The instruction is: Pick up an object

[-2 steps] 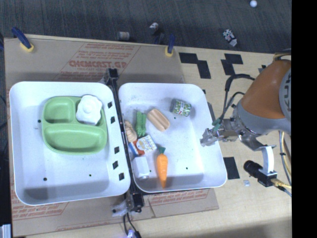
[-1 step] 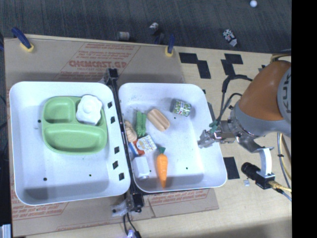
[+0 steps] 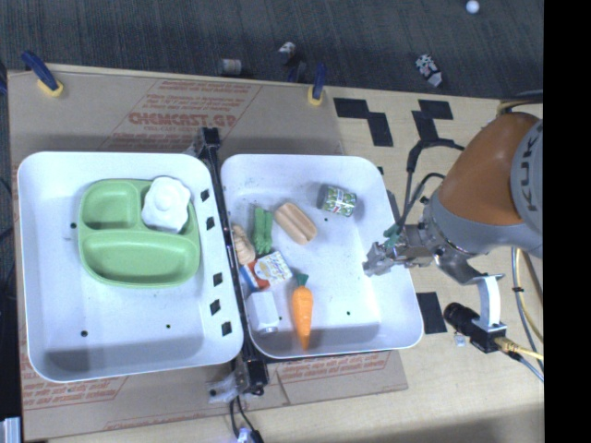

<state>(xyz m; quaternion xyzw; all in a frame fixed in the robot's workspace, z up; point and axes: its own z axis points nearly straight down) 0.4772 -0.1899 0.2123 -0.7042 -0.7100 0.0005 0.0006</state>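
- A blue clamp (image 3: 42,75) grips the far left corner of the cardboard sheet (image 3: 185,109) that lies under both bins.
- The left bin (image 3: 55,340) holds a green divided tray (image 3: 138,243), set toward the bin's far half.
- A white lumpy object (image 3: 166,202) sits in the tray's upper right compartment, touching the divider ridge.
- A black strip (image 3: 220,247) runs along the seam where the two bins meet.
- The right bin (image 3: 351,326) holds the loose items, most of them crowded against its left wall.
- A tan, bread-like piece (image 3: 243,245) lies by that wall, with a green vegetable-shaped toy (image 3: 262,230) just beside it.
- Below these lie a small printed packet (image 3: 272,268) and a whitish tube-like item (image 3: 265,308), close together.
- An orange toy carrot (image 3: 302,314) lies lengthwise near the bin's near edge, its green top pointing away from that edge.
- A tan hot-dog-like roll (image 3: 295,221) rests at a slant near the bin's middle.
- A small green-patterned can (image 3: 338,200) lies on its side toward the far right corner, apart from the others.
- The gripper (image 3: 380,258) hovers over the right edge of the right bin, well apart from the can and carrot; nothing sits between its tips, and whether they are spread or pressed together I cannot tell.
- The grey arm (image 3: 489,187) with its orange band fills the right side.
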